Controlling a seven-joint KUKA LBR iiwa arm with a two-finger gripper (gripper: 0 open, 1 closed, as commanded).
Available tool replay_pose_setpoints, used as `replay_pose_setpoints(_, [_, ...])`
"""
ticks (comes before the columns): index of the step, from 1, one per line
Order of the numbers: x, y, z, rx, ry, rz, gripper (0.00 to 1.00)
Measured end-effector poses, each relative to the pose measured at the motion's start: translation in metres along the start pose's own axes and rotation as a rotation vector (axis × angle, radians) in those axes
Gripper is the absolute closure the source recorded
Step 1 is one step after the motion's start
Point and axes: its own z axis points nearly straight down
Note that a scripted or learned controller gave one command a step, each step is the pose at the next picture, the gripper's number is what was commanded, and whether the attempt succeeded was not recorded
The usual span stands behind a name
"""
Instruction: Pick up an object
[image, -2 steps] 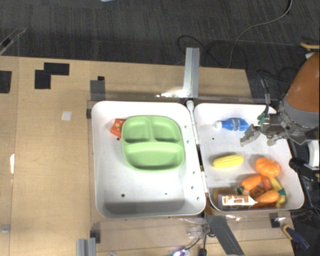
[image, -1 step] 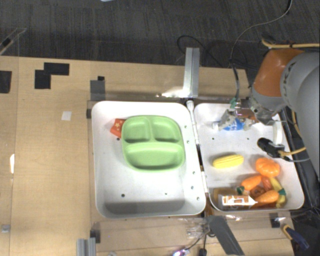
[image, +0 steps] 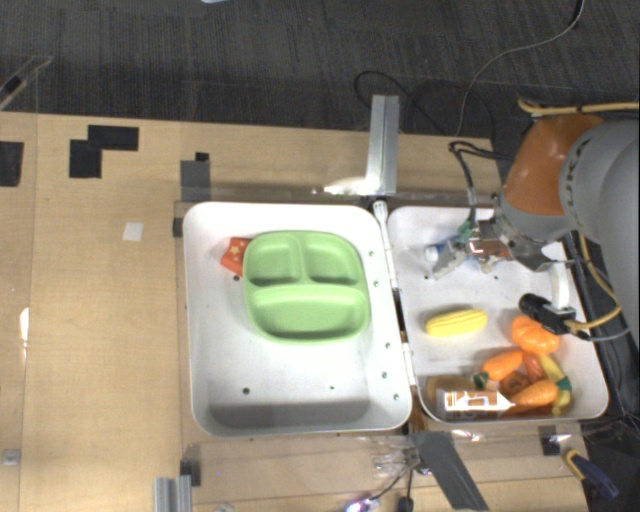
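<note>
Bench (image: 90, 330): pale wood, with black square marks (image: 100, 150) far to the claw's left. Dark carpeted floor (image: 250, 50) lay beyond the bench, above the claw in the view, with a thin cable (image: 500, 60) trailing over it.

Arm (image: 590, 180): grey, with an orange band, entering from the claw's right.

Left bin (image: 215, 380): white and shallow, to the claw's left past the shared rim.

Right bin (image: 420, 290): white; the claw (image: 445, 253) hung over its upper part. Whether the claw was apart or together could not be told at this slant, and nothing could be made out in its grasp.

Green divided plate (image: 305, 285): three compartments, lying in the left bin, left of the claw and slightly lower.

Metal post (image: 384, 140): upright at the far end of the rim between the bins, above and left of the claw.

Brown packet (image: 472, 401): white label, lying along the right bin's near wall, well below the claw.

Orange toy vegetables (image: 535, 335): several clustered in the near right corner, below and right of the claw, touching one another and just beside the packet.

Yellow corn cob (image: 456, 322): lying on its side on bare bin floor, directly below the claw and apart from it, near the orange cluster.

Red piece (image: 234, 256): poking out at the plate's upper left corner, far left of the claw; too small to name.
</note>
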Motion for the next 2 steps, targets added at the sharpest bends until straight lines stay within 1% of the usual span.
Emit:
replay_pose_setpoints(1, [0.030, -0.044, 0.004, -0.007, -0.001, -0.026, 0.00])
replay_pose_setpoints(2, [0.037, -0.002, 0.005, -0.006, 0.000, 0.137, 0.00])
